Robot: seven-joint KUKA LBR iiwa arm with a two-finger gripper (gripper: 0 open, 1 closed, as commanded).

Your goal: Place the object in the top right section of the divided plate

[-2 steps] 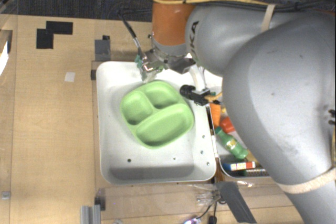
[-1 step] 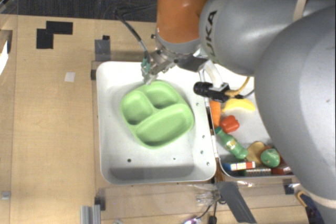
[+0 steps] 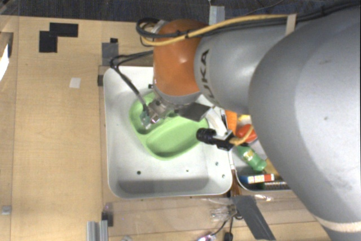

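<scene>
Grey and bulky, the arm [image 3: 304, 115] fills the right side of the view, nearest the camera, and reaches leftward over the left bin [image 3: 121, 178]. Its orange band [image 3: 175, 62] sits above the wrist, with black and yellow cables looping past it. Below the wrist, the gripper [image 3: 148, 119] hangs over the far left part of the green divided plate [image 3: 172, 141], which lies in the far half of that bin. Whether the claw is released or clenched cannot be told, and no object is clearly visible at it. Past the arm, the right bin [image 3: 248, 180] holds a cluster of small things: something orange-red [image 3: 243, 131], a green bottle-like item [image 3: 255, 161].
</scene>
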